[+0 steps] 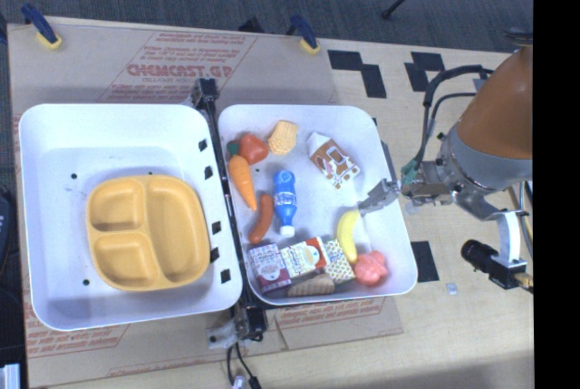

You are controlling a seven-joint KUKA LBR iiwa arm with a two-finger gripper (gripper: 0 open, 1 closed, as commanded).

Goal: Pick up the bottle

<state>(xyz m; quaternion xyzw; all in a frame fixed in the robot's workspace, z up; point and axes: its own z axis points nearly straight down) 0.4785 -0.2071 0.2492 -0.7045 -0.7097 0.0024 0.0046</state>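
- The bottle (285, 198), blue with a white cap end, lies flat in the right bin (385, 142), well to the left of the end effector (377, 197) and untouched.
- Just beyond it from the end effector lie a sausage (261, 217) and a carrot (242, 180); a banana (349, 235) sits between them, slightly nearer the camera.
- The end effector hovers at the bin's right rim, holding nothing; how far it is open cannot be told.
- By my judgement the whole pick remains: reach, descend, grasp, lift.
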